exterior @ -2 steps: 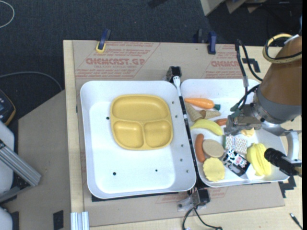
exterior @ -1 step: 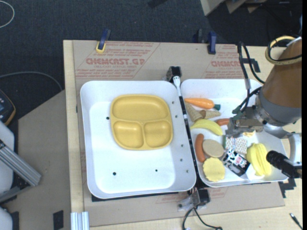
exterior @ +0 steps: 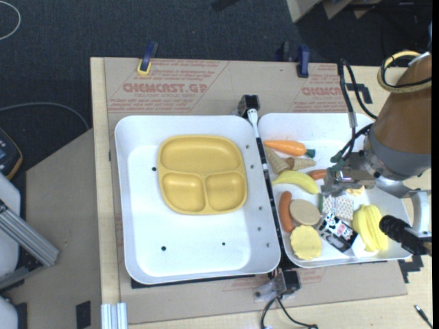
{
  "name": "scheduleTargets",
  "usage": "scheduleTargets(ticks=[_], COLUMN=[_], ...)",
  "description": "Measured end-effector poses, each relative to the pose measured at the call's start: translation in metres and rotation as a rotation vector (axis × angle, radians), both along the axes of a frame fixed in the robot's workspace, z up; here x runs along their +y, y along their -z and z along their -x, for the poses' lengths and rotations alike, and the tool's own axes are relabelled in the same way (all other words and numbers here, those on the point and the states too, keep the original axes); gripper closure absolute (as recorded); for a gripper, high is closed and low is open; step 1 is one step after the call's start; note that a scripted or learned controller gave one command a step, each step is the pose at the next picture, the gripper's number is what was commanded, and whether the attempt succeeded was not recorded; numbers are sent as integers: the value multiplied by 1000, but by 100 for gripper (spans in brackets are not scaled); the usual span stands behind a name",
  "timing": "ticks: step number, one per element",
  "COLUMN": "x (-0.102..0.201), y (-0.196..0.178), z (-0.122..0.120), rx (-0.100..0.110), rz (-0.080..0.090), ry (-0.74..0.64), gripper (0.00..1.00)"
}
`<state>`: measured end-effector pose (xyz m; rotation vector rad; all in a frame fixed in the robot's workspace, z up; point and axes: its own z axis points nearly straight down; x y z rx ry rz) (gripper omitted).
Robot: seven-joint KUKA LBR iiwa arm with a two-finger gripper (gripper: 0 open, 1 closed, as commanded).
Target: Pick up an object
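Nearest us, at the bottom edge, a black clamp (exterior: 287,279) sits where the two bins meet. We note the arm (exterior: 405,125) entering from the right, orange band uppermost, wrist bent down over the right bin (exterior: 302,123). Gripper (exterior: 334,184) hangs low above the toy food, near the banana (exterior: 296,180); we cannot tell how it is set.

Left bin (exterior: 137,204): one yellow three-compartment tray (exterior: 202,172), lying flat in the upper half.

Right bin, crowded: carrot (exterior: 286,146) at top, banana below it, red sausage (exterior: 285,212) upright along the left wall, tan round slice (exterior: 305,212) just beside it, yellow round piece (exterior: 306,242) at the bottom, corn cob (exterior: 370,228) to the right.

Small black-and-white item (exterior: 336,230) is hard to identify. Arm hides the bin's right side.
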<state>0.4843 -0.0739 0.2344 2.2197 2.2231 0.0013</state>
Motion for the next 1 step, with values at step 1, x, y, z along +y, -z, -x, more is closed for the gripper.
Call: scheduleTargets(ticks=[1], x=[9], y=[3], z=[5], rx=[3], rz=[0], ry=[0], gripper=[100])
